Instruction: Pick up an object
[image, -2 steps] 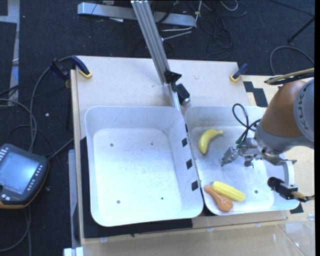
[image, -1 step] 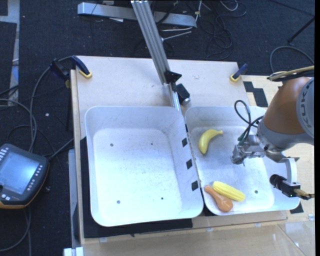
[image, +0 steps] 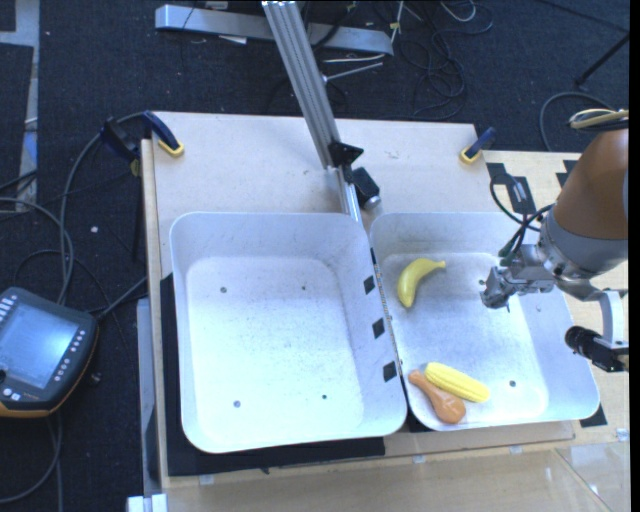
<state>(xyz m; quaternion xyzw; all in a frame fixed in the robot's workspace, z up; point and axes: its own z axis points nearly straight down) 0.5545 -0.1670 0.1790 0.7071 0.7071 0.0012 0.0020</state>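
Presently: two white bins on the bench (image: 250, 165). Left bin (image: 200, 300): no items. Right bin (image: 560, 385): banana (image: 415, 279) near its upper left; corn cob (image: 457, 382) at the lower edge, lying across an orange carrot (image: 441, 401), touching it. Gripper (image: 494, 295) over the right bin's upper right, right of the banana and apart from it; whether the jaws are wide or narrow, cannot tell.
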